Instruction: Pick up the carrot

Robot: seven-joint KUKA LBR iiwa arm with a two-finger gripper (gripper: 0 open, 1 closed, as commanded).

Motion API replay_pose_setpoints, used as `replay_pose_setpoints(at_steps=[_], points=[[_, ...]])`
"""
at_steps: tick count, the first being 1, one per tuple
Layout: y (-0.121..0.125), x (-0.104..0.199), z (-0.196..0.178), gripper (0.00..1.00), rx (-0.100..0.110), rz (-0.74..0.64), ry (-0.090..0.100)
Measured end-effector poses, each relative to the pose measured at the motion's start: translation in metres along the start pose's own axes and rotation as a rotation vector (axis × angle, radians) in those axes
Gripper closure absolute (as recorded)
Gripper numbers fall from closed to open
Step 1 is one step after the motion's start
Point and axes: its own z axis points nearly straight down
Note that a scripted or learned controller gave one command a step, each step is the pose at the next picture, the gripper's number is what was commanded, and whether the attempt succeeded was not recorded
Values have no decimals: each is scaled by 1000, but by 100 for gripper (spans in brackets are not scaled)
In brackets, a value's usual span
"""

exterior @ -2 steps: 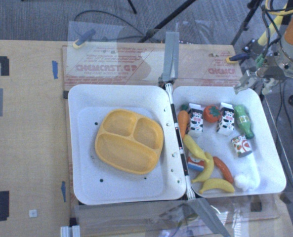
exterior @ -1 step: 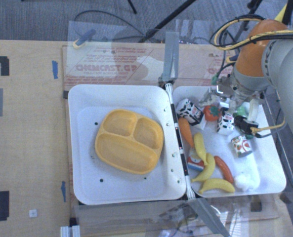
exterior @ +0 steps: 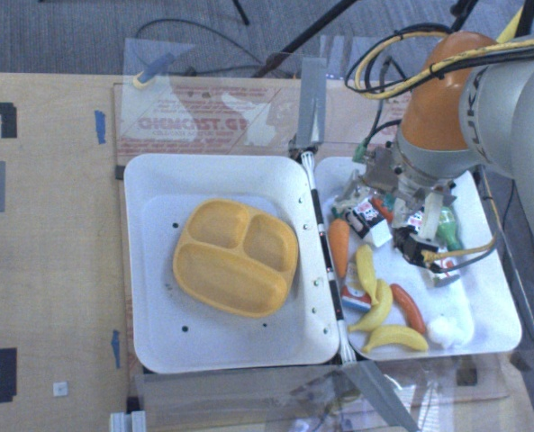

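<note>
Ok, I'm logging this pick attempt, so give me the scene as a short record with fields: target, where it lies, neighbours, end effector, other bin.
target: carrot
where: right bin, by its left wall, lying lengthwise
neighbours: bananas just below it, sausage further right
end effector: low over the right bin, to the carrot's right, carrot not between its fingers
other bin: left bin holds a yellow tray

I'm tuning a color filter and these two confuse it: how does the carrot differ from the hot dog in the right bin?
The carrot is orange and tapers toward one end; the hot dog is redder and evenly thick with rounded ends. The carrot lies along the bin's left wall, almost straight up and down the view; the hot dog lies on a slant near the bananas. The carrot looks thicker. Both are long, warm-colored and lie flat in the right bin.
</note>
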Motion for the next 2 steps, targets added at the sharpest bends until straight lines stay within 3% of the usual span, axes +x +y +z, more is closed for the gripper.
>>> replay_pose_setpoints(at_steps=[1, 2], points=[[-34, 28, -25, 0, 1, -108, -1], [-89, -17, 1, 0, 1, 103, -1]])
